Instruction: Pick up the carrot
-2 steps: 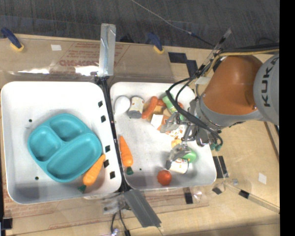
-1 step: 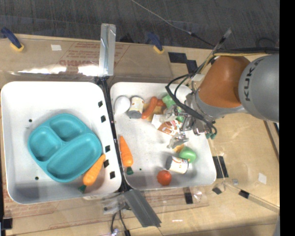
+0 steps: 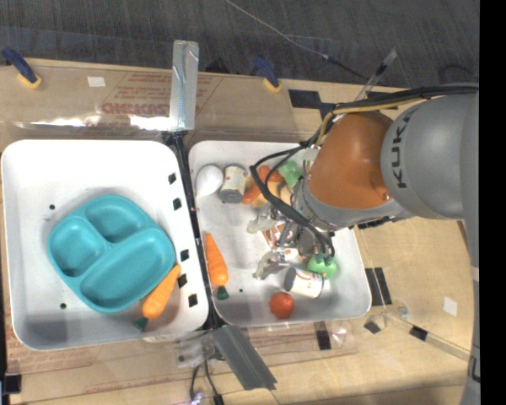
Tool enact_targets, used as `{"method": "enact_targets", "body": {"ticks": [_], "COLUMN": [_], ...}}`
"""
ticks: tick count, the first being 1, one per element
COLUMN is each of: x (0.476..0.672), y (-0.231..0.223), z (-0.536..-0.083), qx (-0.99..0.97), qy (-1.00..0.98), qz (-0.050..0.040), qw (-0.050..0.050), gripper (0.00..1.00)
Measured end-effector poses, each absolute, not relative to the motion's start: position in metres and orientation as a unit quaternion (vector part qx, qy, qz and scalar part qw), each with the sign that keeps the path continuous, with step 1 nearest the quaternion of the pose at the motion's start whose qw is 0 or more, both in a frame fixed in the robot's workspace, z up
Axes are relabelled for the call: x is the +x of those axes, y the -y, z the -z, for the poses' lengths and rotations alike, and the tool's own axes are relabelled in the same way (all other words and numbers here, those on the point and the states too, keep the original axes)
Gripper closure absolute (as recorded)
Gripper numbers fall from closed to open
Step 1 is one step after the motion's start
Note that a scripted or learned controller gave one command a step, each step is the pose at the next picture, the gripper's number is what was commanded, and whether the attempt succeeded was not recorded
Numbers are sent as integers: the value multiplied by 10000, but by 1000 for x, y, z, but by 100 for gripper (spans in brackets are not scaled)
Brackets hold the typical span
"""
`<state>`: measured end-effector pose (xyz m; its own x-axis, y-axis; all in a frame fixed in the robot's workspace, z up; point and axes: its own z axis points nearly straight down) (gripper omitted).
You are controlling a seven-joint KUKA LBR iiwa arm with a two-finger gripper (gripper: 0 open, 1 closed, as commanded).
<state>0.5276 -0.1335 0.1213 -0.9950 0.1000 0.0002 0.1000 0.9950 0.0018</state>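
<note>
Carrot [image 3: 215, 261] lay against the left wall of the right bin [image 3: 346, 306]; a second one [image 3: 158, 294] rested beside the teal tray [image 3: 110, 250] in the left bin [image 3: 25, 192]. The end effector [image 3: 280, 247] hung over cluttered toys, whether spread or pressed together I could not tell, the arm's orange band [image 3: 350, 163] hiding much beneath.

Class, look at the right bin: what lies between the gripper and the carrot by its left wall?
In the camera view, only bare white bin floor separates the gripper from the carrot by the left wall.
</note>
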Motion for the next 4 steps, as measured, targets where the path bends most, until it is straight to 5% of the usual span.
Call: {"method": "enact_targets", "body": {"ticks": [1,2,3,4], "x": [620,622,628,625], "y": [182,180,167,83], "z": [-139,-150,-178,-232], "qx": [-1599,-1551,320,1146], "qy": [9871,9879,9995,9934], "qz": [-5,-8,-6,-2], "qw": [-25,-43,-25,-40], "gripper": [0,100,100,100]}}
